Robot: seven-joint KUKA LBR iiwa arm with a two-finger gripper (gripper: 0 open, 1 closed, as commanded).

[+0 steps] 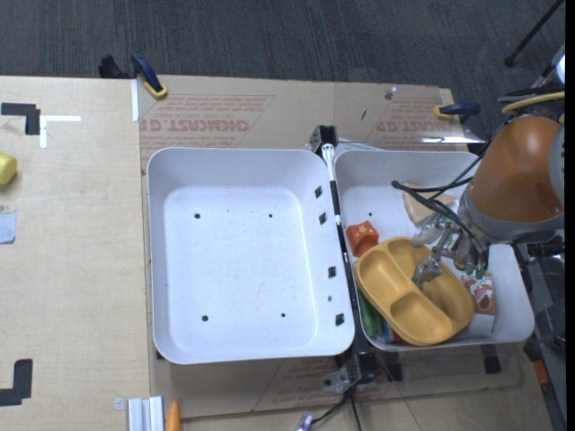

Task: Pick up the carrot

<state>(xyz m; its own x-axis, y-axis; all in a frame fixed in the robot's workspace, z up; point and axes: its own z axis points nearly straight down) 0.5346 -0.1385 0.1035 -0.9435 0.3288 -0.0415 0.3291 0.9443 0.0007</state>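
Lighting was bright, even, overhead. Left bin rendered near blown-out white, faint soft shadow along its inner walls. Bench evenly lit, no glare. Frame slightly soft overall; dark floor at top showed grain.

Setting was a robotics lab test cell rather than any domestic space. Two shallow white bins sat side by side on a cardboard sheet fixed to a pale wooden bench with blue-and-yellow spring clamps. Black tape marks lay on the bench surface. Dark carpet covered the floor beyond. Loose cables ran below the bins.
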